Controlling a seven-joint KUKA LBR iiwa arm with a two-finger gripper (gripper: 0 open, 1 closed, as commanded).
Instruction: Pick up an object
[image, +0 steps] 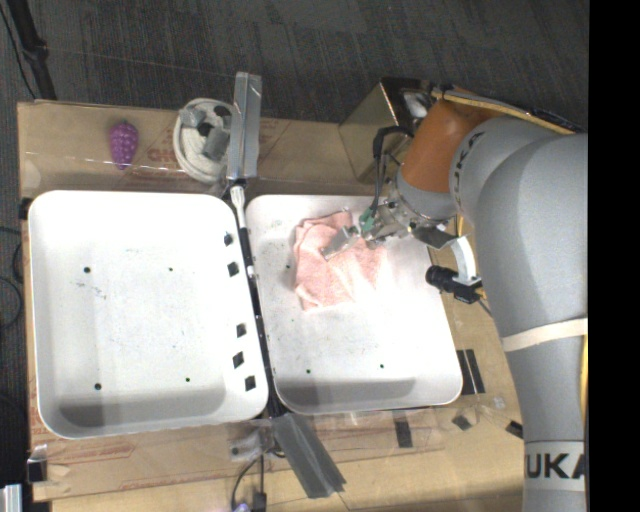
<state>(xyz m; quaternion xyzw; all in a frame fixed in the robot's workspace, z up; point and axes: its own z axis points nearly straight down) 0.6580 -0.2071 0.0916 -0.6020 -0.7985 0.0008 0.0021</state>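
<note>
Crumpled pink cloth in the right bin, toward its far side. End effector low over the cloth's far edge, touching it; cannot tell if apart or together. Left bin alongside. Brown bench beneath, purple object at far left. Dark floor beyond.

Pincer over pink cloth, right bin

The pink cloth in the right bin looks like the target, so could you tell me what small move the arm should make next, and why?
Probably a short descent onto the pink cloth. The gripper sits over the cloth's upper right part in the right bin, and nothing shows a fold caught between its fingers.
</note>
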